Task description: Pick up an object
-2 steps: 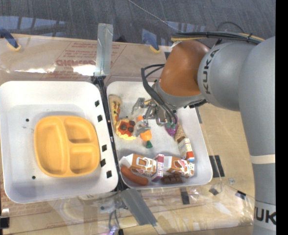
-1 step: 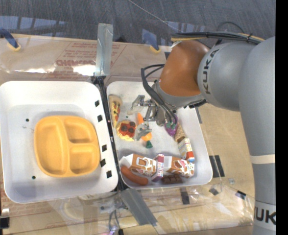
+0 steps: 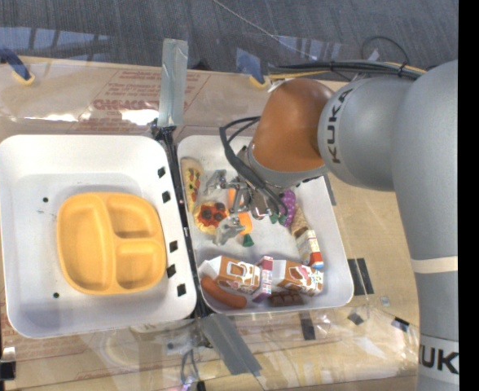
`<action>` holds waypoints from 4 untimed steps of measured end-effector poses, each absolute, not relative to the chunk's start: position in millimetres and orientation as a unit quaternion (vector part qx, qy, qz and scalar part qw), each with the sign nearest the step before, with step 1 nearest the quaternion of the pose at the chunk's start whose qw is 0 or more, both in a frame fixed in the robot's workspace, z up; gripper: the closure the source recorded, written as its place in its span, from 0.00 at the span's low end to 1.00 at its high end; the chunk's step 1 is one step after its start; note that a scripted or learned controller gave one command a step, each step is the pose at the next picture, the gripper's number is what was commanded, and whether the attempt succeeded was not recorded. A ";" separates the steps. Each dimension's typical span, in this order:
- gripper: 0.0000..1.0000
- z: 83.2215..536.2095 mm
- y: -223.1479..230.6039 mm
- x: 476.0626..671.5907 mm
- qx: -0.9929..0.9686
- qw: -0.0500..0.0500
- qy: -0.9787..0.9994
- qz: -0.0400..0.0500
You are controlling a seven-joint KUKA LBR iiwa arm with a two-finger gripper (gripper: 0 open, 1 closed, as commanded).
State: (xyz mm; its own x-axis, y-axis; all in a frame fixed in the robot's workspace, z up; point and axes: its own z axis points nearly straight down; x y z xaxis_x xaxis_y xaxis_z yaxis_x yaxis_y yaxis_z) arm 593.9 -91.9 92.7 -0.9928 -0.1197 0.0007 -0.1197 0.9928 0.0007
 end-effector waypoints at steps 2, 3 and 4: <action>0.00 108.1 -91.2 597.8 0.062 -0.005 -0.998 0.001; 0.00 93.0 -90.3 587.5 0.095 0.000 -0.995 0.000; 1.00 108.6 -88.6 591.8 0.097 -0.006 -0.995 0.001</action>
State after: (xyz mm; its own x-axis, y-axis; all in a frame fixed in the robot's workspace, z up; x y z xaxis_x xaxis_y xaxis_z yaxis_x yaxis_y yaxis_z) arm 591.8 -88.6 108.6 -0.9811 -0.1933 -0.0119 -0.1933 0.9811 -0.0023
